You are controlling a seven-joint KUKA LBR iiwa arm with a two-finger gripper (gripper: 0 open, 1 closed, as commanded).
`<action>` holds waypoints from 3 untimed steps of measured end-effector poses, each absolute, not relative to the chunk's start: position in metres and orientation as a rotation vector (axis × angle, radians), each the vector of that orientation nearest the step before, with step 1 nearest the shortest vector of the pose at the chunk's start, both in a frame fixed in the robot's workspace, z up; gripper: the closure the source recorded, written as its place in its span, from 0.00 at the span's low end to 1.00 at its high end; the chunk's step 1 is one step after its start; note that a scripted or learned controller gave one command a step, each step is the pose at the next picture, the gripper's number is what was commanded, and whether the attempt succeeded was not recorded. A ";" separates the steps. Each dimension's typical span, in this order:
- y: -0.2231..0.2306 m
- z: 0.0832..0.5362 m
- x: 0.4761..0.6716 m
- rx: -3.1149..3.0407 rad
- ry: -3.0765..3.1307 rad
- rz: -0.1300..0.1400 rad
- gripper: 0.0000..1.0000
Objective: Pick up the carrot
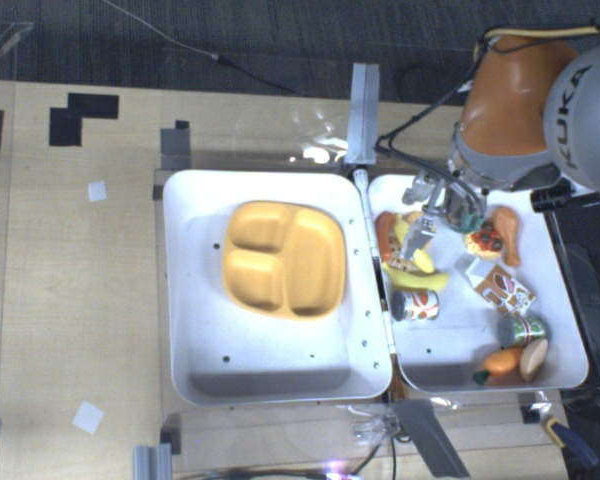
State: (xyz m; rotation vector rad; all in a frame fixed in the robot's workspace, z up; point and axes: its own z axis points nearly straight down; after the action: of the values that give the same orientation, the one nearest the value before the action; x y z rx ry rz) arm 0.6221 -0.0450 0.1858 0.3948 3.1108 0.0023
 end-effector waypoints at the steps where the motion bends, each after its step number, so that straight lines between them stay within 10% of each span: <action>1: -0.087 0.167 0.550 0.641 3.069 0.001 0.00; 2: -0.149 0.102 0.494 0.728 3.053 -0.002 0.00; 3: -0.146 0.115 0.499 0.708 3.043 0.001 1.00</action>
State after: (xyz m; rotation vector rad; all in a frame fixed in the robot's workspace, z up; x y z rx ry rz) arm 0.4993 -0.1460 0.1154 0.7083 3.0435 0.0008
